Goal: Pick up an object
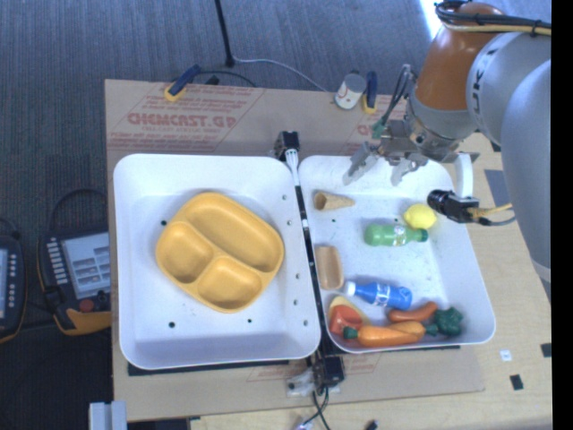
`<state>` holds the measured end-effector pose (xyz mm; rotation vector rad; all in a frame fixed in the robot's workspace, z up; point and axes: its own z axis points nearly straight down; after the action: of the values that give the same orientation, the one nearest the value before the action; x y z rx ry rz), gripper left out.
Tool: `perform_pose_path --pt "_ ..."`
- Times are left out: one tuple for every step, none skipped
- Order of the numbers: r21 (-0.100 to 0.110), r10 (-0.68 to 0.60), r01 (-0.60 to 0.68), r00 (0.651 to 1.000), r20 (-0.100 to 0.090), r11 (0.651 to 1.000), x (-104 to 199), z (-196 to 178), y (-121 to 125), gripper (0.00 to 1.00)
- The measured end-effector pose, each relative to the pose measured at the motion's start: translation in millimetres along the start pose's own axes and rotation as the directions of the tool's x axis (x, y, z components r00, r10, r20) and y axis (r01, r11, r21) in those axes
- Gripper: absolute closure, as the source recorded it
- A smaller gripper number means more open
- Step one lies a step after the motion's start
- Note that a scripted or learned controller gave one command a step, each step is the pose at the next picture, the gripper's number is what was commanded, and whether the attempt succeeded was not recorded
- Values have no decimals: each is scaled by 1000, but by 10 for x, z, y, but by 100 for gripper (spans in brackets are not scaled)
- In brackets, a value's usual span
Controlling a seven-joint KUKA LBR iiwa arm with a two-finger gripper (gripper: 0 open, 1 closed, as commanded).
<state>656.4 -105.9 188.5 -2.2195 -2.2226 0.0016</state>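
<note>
Over right bin, far edge: gripper (pixel 383 163) hung w/ fingers spread, nothing betw. them, prob. staged above the pile to choose a target.
Right bin (pixel 474 287): lemon (pixel 420 216), green bottle (pixel 389 235), blue bottle (pixel 380 293), carrot (pixel 390 334), all loose, near gripper.
Left bin (pixel 127 267): yellow divided tray (pixel 219 252), likely drop spot.

Robotics lab, plainly: a grey-and-orange industrial arm (pixel 483 61) leans over a tabletop (pixel 519 330) bearing two white bins (pixel 134 267), cables (pixel 269 64) trail along the frame's top, and a control pendant (pixel 76 271) sits on carpet (pixel 89 25) at left.
</note>
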Motion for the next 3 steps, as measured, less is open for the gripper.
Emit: perform_pose_path --pt "2 3 -3 1000 1 1000 -508 410 -900 0" --pt "-2 0 0 1000 1 1000 -751 671 -750 0" --pt "0 0 0 1000 -1 1000 -883 799 -607 0"
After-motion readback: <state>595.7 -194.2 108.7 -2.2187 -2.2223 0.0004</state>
